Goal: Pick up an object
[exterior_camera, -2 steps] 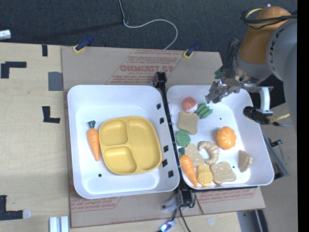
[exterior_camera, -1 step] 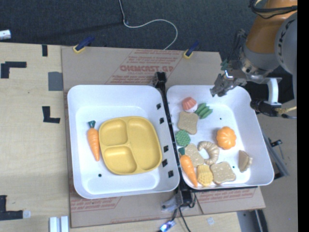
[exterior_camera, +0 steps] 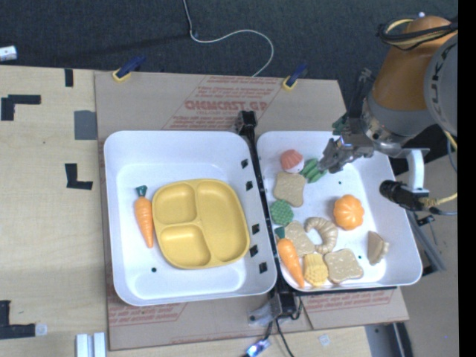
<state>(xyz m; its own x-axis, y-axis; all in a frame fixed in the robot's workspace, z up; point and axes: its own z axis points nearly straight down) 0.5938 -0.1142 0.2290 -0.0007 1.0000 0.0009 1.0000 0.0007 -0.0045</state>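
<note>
Sitting low in the right bin (exterior_camera: 401, 274) are a toy carrot (exterior_camera: 288, 262), a yellow corn piece (exterior_camera: 315, 269) and a slice of toast (exterior_camera: 343, 265), all touching. Just above them lie a curly pretzel (exterior_camera: 321, 230) and a round orange fruit (exterior_camera: 348, 212). In the left bin (exterior_camera: 123, 274), a yellow tray (exterior_camera: 201, 222) with three parts lies beside a second carrot (exterior_camera: 144, 218).

Higher up in the right bin, the gripper (exterior_camera: 327, 162) points down and to the left. Its tip is right at a small green toy (exterior_camera: 312, 172), between a bread slice (exterior_camera: 288, 189) and a pink toy (exterior_camera: 291, 160). The tip is dark and small, so I cannot tell if it is open or shut, or if it holds the green toy.

The arm (exterior_camera: 409, 73) is cut off at the right side of the frame.

Near the top, the brown cardboard (exterior_camera: 216, 103) has red writing that is upside down and too blurry to read.
</note>
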